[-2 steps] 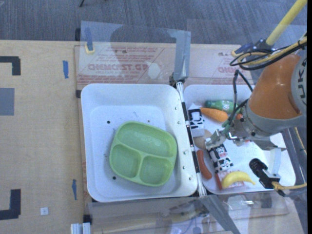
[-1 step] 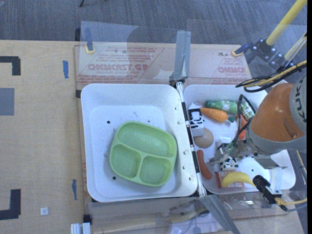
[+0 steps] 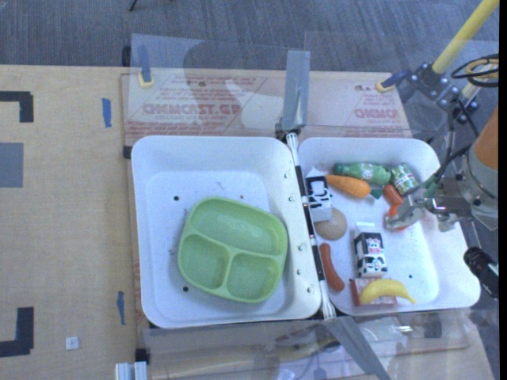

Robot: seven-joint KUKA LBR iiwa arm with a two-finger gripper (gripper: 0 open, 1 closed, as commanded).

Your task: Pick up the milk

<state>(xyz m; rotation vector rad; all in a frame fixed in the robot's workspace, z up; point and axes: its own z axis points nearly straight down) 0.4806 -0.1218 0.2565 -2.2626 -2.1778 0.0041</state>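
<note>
Milk (image 3: 370, 254) beside end effector (image 3: 405, 214)

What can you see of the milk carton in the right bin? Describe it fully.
The milk carton is a small white box with black cow patches and a dark top, seemingly cardboard. It lies in the right bin, near the middle. A banana lies just below it, a sausage to its left. The gripper is apart from it.

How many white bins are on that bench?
2. The left bin holds a green divided plate. The right bin holds the toy food, including the milk, with the pincer hanging over it.
</note>
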